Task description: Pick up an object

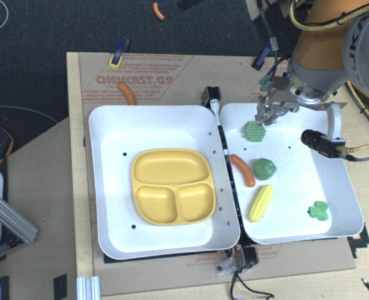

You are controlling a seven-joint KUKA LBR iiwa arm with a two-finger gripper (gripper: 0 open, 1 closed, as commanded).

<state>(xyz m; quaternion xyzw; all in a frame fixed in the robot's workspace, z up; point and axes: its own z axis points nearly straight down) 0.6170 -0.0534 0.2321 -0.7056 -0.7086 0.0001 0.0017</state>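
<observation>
I see a yellow divided plate (172,186) lying in the middle of the left bin (106,167), with one long compartment at the far side and two smaller ones at the near side. The bins rest on a cardboard sheet (153,77) with red printed letters. On this sheet, just beyond the left bin, lies an orange sausage (127,93). A blue and yellow clamp (117,54) grips the far edge of the cardboard. Further away, a small orange piece (158,10) lies on the dark floor.

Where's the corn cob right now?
The corn cob lies in the right bin, toward its front left, just below the green ball and right of the orange sausage.
</observation>
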